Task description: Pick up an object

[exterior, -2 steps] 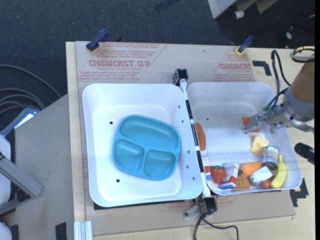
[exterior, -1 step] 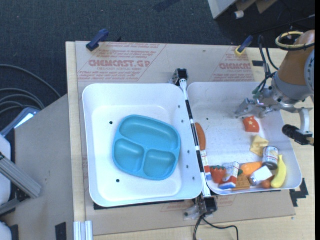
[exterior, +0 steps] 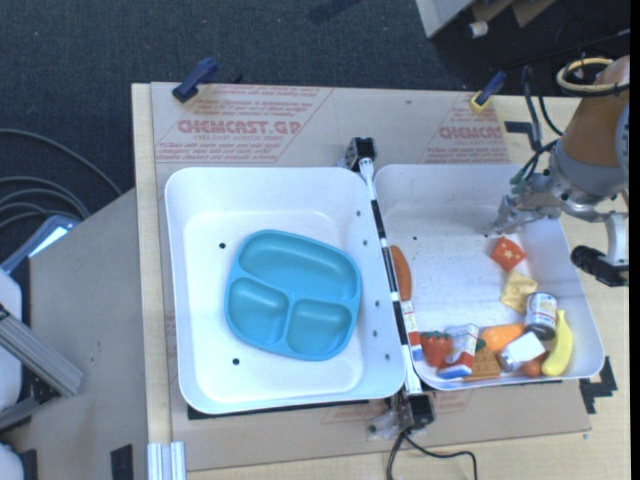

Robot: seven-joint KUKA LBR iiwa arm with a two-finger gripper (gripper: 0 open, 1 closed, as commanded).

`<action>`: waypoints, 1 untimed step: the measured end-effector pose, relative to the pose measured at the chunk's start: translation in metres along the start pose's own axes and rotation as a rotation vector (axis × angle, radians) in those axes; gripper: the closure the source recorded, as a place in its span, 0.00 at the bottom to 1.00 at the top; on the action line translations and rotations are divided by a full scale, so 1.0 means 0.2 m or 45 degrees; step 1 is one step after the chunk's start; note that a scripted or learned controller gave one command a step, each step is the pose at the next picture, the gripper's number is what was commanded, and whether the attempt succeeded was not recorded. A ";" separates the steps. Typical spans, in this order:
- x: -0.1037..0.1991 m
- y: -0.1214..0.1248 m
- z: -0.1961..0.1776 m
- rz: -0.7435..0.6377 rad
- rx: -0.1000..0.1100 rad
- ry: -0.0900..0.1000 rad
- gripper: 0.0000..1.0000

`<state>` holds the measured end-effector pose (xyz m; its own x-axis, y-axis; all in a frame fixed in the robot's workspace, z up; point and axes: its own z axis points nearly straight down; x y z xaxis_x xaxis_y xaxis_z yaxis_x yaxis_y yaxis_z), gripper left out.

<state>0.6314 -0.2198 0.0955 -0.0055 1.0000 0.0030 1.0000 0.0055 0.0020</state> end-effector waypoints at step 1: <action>0.01 0.00 0.00 -0.002 0.002 0.006 0.00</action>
<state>0.6317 -0.2175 0.0951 -0.0068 0.9999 0.0078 1.0000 0.0068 0.0003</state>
